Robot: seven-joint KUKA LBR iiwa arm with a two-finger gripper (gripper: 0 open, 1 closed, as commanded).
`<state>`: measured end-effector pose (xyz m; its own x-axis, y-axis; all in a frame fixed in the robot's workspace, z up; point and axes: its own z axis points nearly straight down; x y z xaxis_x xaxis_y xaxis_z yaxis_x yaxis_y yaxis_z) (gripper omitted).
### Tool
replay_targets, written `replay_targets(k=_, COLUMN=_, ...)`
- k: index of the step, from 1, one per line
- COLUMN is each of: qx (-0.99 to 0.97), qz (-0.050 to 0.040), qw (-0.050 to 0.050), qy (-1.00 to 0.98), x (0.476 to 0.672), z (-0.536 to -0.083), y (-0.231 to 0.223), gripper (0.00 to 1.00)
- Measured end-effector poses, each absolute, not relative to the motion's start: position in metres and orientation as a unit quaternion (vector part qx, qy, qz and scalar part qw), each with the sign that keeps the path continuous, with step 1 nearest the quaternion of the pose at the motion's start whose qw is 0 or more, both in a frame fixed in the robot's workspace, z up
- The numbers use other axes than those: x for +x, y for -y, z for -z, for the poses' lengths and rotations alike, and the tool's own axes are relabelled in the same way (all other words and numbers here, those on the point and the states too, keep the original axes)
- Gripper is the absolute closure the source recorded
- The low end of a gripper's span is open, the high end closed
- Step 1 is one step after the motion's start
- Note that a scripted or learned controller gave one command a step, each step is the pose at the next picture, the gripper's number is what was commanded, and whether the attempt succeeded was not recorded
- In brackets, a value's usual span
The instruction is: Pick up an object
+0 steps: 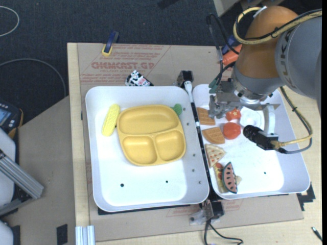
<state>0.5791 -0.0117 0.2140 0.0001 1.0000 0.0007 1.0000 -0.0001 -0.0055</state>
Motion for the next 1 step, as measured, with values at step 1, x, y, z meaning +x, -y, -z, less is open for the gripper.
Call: replay_targets(k=1, qx=-0.707, qz=0.0, qw=0.0, qy=0.707, x=0.5833, z=-0.2148, y=0.0147, gripper=1.0)
